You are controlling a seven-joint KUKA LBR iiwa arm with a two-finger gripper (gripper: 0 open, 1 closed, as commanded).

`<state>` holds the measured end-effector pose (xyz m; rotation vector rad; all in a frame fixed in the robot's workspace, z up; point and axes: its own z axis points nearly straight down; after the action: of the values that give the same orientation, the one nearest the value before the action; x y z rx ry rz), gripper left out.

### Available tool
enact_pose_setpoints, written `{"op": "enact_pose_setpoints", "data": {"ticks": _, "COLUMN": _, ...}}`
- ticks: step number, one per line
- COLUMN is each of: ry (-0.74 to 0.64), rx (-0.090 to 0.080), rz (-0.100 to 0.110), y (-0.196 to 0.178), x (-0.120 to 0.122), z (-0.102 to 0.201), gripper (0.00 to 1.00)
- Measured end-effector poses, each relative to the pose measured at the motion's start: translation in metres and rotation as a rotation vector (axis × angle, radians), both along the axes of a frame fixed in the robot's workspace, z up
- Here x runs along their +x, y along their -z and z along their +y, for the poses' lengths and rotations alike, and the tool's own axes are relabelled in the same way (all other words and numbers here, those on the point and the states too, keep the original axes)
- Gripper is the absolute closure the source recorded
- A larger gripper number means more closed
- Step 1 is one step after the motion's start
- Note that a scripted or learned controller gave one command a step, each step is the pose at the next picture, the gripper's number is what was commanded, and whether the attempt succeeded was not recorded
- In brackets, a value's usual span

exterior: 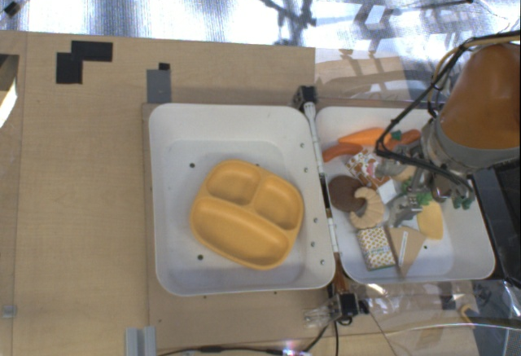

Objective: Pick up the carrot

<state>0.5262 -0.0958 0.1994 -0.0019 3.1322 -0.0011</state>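
Observation:
The carrot (363, 137) is a long orange piece lying across the far end of the right bin (480, 265), close to its back wall. A darker orange-red piece (340, 151) lies just in front of it. My gripper (405, 206) hangs low over the middle of the right bin, nearer the camera than the carrot and to its right, above a pile of toy foods. Nothing orange shows at its tip. The wrist and its cables hide the right end of the carrot area.
The left bin (171, 183) holds a yellow divided plate (247, 213). Around the gripper lie a brown round piece (343, 193), a tan ring (369, 209), a patterned cracker (375, 248), a cheese wedge (410, 247) and a pale yellow slice (432, 221). A ridge (319, 175) divides the bins.

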Motion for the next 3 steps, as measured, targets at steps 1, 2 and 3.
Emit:
{"op": "enact_pose_setpoints", "data": {"ticks": 1, "ry": -0.136, "rx": -0.006, "rz": -0.007, "y": -0.049, "x": 0.057, "z": -0.087, "gripper": 0.00}}
{"op": "enact_pose_setpoints", "data": {"ticks": 2, "ry": -0.663, "rx": -0.004, "rz": 0.000, "y": 0.021, "x": 0.094, "z": -0.109, "gripper": 0.00}}
{"op": "enact_pose_setpoints", "data": {"ticks": 3, "ry": -0.894, "rx": -0.011, "rz": -0.004, "y": -0.051, "x": 0.053, "z": -0.109, "gripper": 0.00}}
